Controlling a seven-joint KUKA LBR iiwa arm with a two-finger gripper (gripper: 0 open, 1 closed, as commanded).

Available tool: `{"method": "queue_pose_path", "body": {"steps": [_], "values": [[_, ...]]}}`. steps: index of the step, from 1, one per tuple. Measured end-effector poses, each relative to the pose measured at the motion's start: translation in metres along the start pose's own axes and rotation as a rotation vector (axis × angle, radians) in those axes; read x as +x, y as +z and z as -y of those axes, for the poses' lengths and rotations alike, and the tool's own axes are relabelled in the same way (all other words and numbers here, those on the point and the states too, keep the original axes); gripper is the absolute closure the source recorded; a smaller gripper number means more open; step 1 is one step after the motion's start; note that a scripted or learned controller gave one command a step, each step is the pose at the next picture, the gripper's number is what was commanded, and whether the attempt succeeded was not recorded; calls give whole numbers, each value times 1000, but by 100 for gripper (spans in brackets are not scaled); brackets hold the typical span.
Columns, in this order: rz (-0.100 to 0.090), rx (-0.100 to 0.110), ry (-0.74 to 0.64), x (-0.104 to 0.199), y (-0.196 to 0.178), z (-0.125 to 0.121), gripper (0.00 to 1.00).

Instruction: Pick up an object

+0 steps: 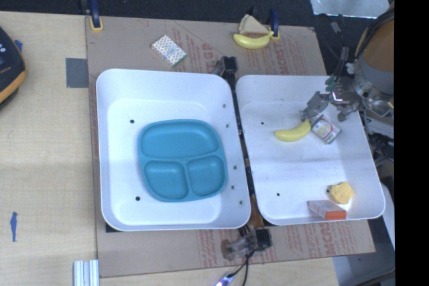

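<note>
In the camera view the gripper (320, 106) hangs low over the upper part of the right bin (268, 204), just above the right end of the banana (293, 133); whether its fingers are spread or closed I cannot tell, since the dark metal blurs together there, and nothing shows as held between them. The likeliest thing to pick, to my eye, is that banana, lying near the middle of the right bin with a small can (325, 130) touching or just beside its right tip; to do the step well the gripper ought to straddle the fruit across its narrow body, away from the can, so that one finger does not land on the tin and skid; a straight descent and a gentle close would suit a curved, smooth, likely plastic shape that can roll. The can is short, cylindrical and glossy, with a printed label; near the bin's lower edge lie a yellow crumpled lump (342, 193) and an orange-red box (326, 210), flat-sided and easy for parallel fingers. The left bin (110, 144) holds a blue compartment tray (181, 159), matt, rounded, too broad to grasp.
</note>
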State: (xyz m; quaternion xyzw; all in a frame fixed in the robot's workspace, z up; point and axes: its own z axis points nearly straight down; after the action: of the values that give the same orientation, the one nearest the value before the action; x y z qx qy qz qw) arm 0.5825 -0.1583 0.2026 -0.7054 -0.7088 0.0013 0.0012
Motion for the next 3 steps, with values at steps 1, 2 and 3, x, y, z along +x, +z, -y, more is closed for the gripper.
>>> {"method": "queue_pose_path", "body": {"steps": [1, 2, 3], "values": [[1, 2, -1, -23, 112, -50, 0], [1, 1, -2, 9, 111, -36, 0], [1, 1, 0, 2, 111, -16, 0]]}}
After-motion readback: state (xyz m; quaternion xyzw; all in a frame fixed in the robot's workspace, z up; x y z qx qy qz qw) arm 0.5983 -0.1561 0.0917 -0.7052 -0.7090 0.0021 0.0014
